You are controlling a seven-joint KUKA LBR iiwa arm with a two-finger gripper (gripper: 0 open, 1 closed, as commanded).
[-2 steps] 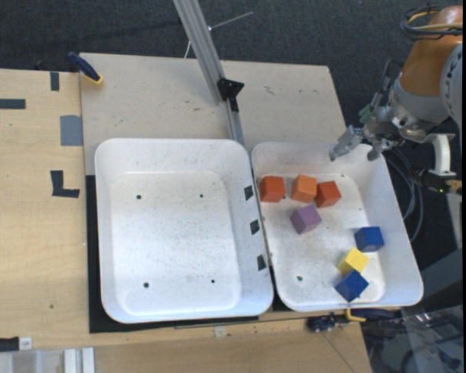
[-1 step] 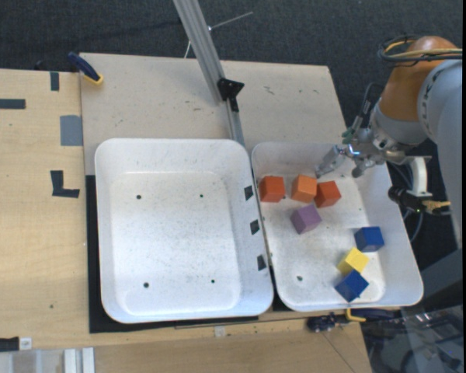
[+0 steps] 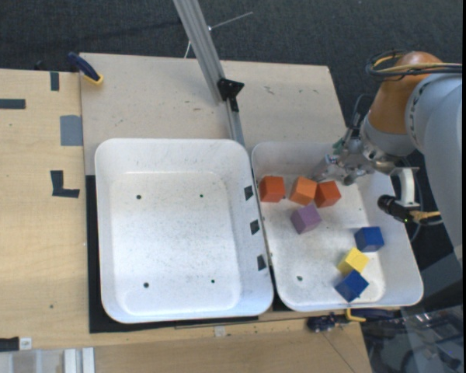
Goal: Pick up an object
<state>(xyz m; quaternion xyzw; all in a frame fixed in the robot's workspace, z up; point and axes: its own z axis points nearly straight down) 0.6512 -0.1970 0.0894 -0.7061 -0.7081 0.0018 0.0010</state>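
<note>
Two shallow white bins side by side on a pale wood bench: left bin (image 3: pixel 175 231) w/ speckled, matte floor and rounded corners, right bin (image 3: pixel 388 286) carrying all the blocks. Gripper (image 3: pixel 343 169) down low over right bin's far edge, just above the red-orange cube (image 3: pixel 328 193); fingers lost in dark clutter, so can't tell if released or clenched, and nothing seen between them. Grey arm (image 3: pixel 443 130) w/ orange band (image 3: pixel 392 99) crowding the right rim, little room on that side. Row of three near far wall: orange-red cube (image 3: pixel 272 188) by the divider edge, orange cube (image 3: pixel 303 190) next, then the red-orange one touching it. Purple cube (image 3: pixel 305 218) just in front of that row, tilted. Open floor mid-bin, then blue cube (image 3: pixel 369 238), yellow cube (image 3: pixel 356 260) and darker blue cube (image 3: pixel 351 285) clustered toward near-right corner, close to the rim. All blocks matte, hard-edged, prob. foam or wood, can't tell. Slanted grey metal rail (image 3: pixel 202 37) w/ black clamp (image 3: pixel 230 89) beyond the bins. Blue-yellow clip (image 3: pixel 85 67) at bench's far-left corner.
</note>
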